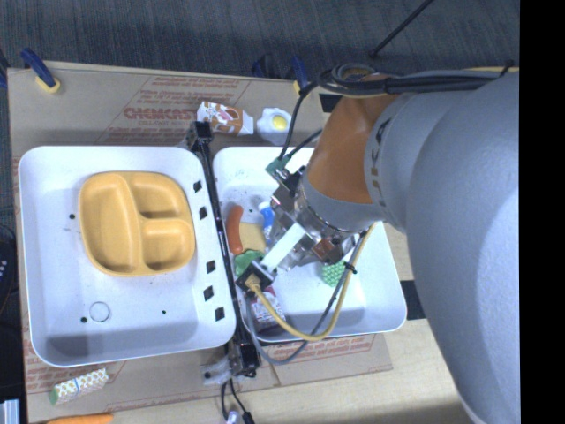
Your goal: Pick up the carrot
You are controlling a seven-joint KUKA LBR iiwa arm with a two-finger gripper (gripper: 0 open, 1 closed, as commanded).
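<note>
1 arm (424,166) bends low over the carrot (235,228).

- This was a robotics lab or test bench, not a home.
- A large grey industrial arm (441,201) with exposed cables (309,325) reached over the bench.
- Two white bins (44,325) sat on flattened printed cardboard (159,104), clamped at the corner (40,69).
- Toy food props lay about, and dark carpet (177,16) covered the floor.

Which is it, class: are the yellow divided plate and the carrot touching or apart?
Apart. The camera view shows the yellow divided plate in the left bin and the carrot in the right bin, with the bins' rims between them.
</note>
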